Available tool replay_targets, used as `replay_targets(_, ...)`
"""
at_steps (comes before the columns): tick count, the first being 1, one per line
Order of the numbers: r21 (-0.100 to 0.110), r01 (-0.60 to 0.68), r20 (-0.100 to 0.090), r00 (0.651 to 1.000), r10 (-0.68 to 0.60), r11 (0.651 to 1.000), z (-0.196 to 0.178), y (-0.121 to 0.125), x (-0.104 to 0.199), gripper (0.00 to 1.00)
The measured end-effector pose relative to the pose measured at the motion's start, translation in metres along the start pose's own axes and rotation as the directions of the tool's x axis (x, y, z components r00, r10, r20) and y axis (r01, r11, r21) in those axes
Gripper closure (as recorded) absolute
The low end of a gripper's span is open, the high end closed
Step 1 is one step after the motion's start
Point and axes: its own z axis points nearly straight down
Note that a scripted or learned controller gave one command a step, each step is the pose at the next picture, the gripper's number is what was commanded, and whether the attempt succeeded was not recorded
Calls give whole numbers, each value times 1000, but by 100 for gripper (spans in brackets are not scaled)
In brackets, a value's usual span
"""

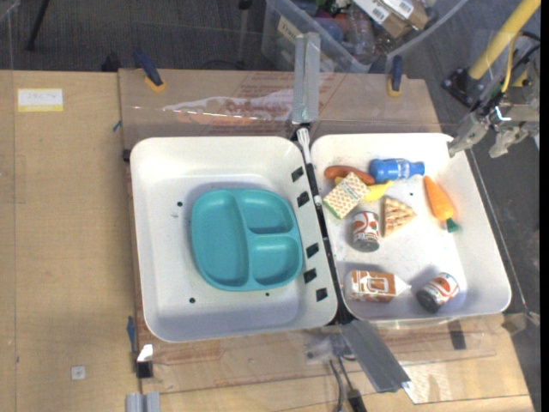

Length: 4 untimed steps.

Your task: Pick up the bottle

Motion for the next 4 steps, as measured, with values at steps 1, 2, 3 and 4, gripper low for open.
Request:
replay_targets(1, 0, 104, 0, 995, -104, 995, 114, -67, 37, 0)
replay_targets(2, -20, 133, 0, 991, -133, 991, 182, 0, 21, 0)
replay_targets(3, -30, 174, -18, 985, -174, 984, 184, -17, 8, 0)
replay_targets(4, 2, 122, -2, 993, -122, 993, 99, -107, 123, 0)
